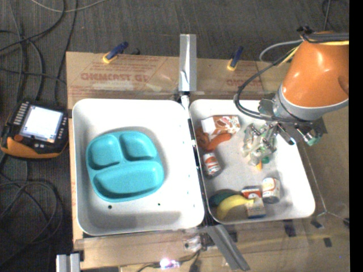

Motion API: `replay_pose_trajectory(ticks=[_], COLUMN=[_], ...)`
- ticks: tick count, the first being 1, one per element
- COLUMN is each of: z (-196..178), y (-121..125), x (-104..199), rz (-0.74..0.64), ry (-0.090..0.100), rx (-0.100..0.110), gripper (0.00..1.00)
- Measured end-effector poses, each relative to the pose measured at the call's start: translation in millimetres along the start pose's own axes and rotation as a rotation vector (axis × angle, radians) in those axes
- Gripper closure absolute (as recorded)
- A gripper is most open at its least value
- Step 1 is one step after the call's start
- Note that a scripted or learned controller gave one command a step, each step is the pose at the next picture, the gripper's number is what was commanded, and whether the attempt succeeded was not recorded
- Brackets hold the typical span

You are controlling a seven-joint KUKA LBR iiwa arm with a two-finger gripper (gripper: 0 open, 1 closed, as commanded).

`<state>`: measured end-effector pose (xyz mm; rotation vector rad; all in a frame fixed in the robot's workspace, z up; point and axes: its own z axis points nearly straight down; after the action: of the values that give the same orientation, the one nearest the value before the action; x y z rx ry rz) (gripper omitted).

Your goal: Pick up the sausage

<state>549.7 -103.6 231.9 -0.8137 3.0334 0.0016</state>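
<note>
The end effector (260, 146) hung low over the right bin (295, 177), its metal fingers blurred into clutter, so whether they were spread or pressed together could not be told, and nothing could be made out between them. The sausage (211, 141) lay well to its left, near the bin's inner wall beside a small can (211, 164). Judging by that, the pick was not yet done: approach, grip and lift all remained.

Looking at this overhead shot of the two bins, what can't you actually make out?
- Gripper, camera view: whether its fingers are open or shut, lost in blur and clutter.
- Sausage, camera view: its upper end, under the packet.
- Small cans, camera view: labels too small to read.
- Arm, camera view: cut off by the right edge.
</note>
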Motion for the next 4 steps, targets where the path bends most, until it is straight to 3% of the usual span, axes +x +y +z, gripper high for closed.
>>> replay_pose_trajectory(ticks=[1,2,3,4], z=[57,-25,-21,9], y=[-23,-47,-62,-88], x=[0,-7,25,62], rz=[-0.347,-0.712,-1.209,-1.219], ry=[0.001,-0.005,-0.005,-0.006], rx=[-0.002,-0.002,-0.004,-0.005], gripper=[1.00,1.00,1.00,1.00])
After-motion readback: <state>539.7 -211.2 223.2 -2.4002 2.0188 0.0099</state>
